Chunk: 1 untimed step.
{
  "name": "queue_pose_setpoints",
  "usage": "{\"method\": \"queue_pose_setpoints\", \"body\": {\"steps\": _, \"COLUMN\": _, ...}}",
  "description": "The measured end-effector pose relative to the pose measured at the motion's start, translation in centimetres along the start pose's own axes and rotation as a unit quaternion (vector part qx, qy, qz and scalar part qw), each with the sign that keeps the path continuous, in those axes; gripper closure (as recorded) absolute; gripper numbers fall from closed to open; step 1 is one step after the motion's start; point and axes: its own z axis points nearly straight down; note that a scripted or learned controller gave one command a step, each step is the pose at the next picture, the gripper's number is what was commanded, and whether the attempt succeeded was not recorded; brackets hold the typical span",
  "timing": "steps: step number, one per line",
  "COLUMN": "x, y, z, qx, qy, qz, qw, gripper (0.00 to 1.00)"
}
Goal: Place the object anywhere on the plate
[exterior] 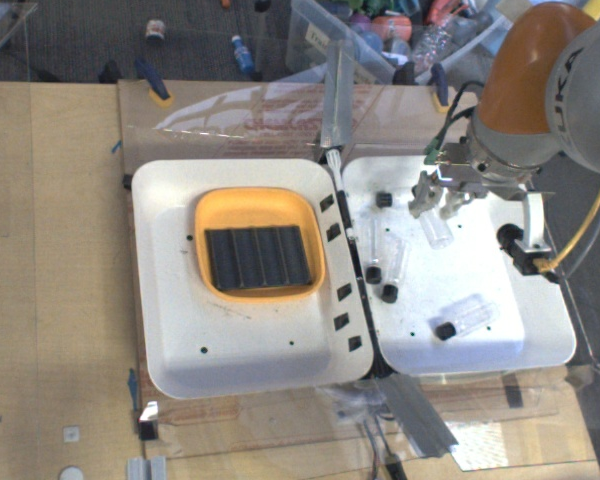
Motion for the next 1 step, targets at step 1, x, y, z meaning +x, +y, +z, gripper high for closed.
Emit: {"method": "queue_pose_setpoints", "body": {"steps": 1, "x": 2.04, "y": 4.01, "z": 0.49, "qx": -0.003, "qy": 0.000, "qz": -0.137, "qw": 0.9906, "gripper": 1.00}}
